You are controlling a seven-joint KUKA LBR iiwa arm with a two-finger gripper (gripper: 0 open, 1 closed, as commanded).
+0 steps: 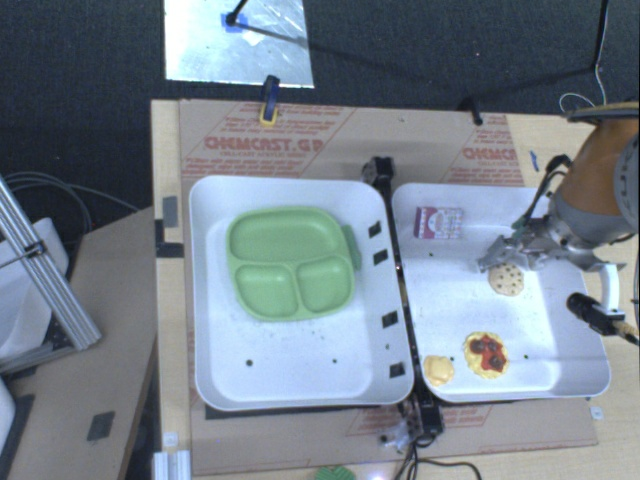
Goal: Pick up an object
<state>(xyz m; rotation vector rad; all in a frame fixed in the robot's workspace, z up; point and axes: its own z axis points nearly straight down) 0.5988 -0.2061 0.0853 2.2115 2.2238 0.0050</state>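
A grey arm (600, 193) with an orange band reaches in from the right of the frame over 2 shallow white bins set side by side on a desk (330, 133) covered with printed brown cardboard. Its pincer (497, 260) hangs low over the right bin (560, 368), just above a round chocolate-chip cookie (507, 281) in the middle right of that bin; the tips sit at the cookie's upper edge, and whether they are spread or closed cannot be told from this angle. Nothing is seen between them.

3 other items share the right bin. A small maroon and white carton (438, 222) lies near the bin's upper left corner, well apart from the pincer. A toy pizza slice (486, 354) with red topping lies toward the lower edge, below the cookie, and a small yellow pastry-like piece (438, 369) rests just beside it at lower left.

The left bin (300, 368) holds a green divided plate (292, 263) with 3 compartments, set toward its upper half. A black hinge strip (392, 278) runs between the 2 bins. A sheet of shiny metal (238, 28) lies on the dark carpet at the upper left of the frame, and an aluminium frame rail (45, 273) stands at far left.
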